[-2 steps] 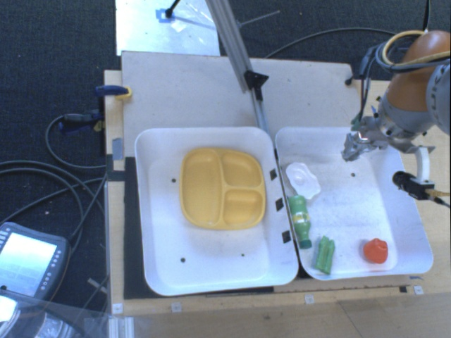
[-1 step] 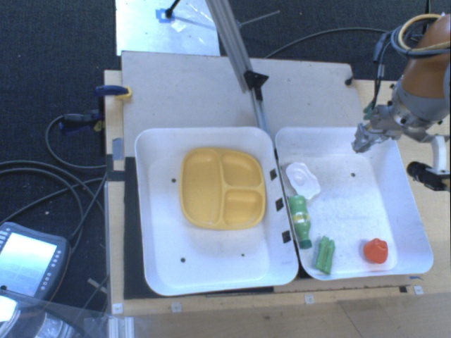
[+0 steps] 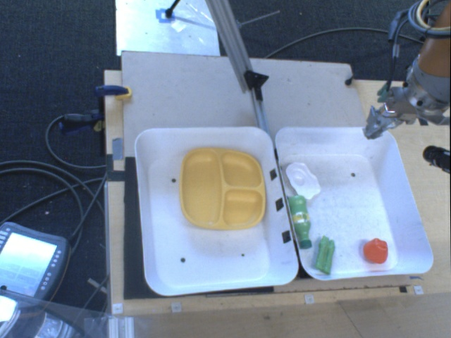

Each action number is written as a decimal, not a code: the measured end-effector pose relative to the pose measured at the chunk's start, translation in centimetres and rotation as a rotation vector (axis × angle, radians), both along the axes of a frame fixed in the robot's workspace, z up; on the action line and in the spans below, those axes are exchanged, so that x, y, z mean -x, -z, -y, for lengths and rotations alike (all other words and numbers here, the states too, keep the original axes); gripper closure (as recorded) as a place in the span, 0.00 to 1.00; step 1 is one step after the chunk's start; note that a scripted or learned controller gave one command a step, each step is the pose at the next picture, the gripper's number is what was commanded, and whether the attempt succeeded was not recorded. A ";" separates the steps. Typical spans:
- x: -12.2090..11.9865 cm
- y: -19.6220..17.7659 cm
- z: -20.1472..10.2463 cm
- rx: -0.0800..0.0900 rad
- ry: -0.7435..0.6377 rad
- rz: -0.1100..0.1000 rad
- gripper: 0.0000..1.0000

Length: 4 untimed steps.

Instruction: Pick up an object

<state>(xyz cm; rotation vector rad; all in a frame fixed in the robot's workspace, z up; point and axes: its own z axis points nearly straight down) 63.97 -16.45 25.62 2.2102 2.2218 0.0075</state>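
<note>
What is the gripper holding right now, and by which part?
Nothing: the gripper hangs over the right bin's far corner, apart from every object in it.

The arm (image 3: 431,62) is grey metal with an orange band; yellow and dark cables loop above; the gripper (image 3: 373,127) is grey.

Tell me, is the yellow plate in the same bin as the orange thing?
No, the yellow plate lies in the left bin, the orange thing in the right bin.
</note>
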 end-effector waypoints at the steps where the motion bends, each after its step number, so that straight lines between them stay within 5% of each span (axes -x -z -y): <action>1: -0.3 -0.6 -5.9 -0.004 -0.007 -0.005 1.00; 4: -3.4 0.1 -22.2 -0.004 -0.005 -0.006 1.00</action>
